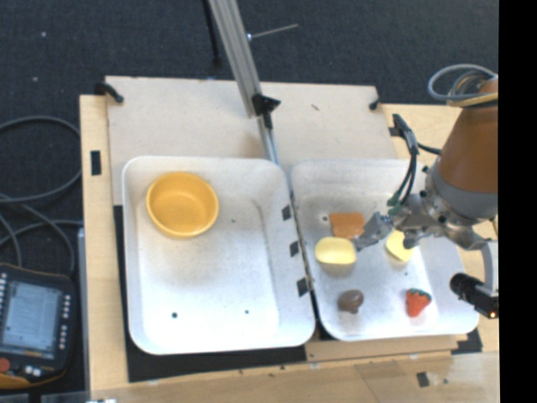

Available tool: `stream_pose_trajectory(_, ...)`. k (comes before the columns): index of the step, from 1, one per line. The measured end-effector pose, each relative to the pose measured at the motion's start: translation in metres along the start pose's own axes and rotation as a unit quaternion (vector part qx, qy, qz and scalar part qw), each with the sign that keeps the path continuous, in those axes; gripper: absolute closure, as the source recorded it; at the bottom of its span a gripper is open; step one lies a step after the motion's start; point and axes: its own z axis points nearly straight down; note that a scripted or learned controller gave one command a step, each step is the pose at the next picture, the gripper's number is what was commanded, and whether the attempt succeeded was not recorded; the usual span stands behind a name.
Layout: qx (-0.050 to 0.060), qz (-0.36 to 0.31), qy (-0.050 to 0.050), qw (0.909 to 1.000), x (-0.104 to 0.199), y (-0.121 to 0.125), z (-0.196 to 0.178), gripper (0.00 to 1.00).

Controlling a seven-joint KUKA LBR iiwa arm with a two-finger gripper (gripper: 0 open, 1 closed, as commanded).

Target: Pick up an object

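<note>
Two bins side by side on the bench.
The left bin point(210, 309) held a bowl point(182, 204) near its back left corner. The right bin point(336, 179) held a block point(346, 223) behind a lemon point(335, 252), another fruit point(399, 247) to their right, and a nut point(350, 300) left of a strawberry point(417, 302) in front.

A pale wooden surface point(235, 116) carries two white bins, the left bin point(260, 317) and the right bin point(327, 183), side by side. A slanted metal pole point(235, 40) rises behind them. A pendant screen point(29, 317) lies at far left beside black cables point(33, 196) on dark carpet.
</note>
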Motion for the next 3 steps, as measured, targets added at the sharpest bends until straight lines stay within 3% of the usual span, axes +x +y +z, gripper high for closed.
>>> stream_pose_trajectory(1,0.0,0.001,0.0,1.0,0.0,0.0,0.0,0.0)
stream_pose_trajectory(3,0.003,0.001,0.0,1.0,0.002,0.003,0.086,0.0)
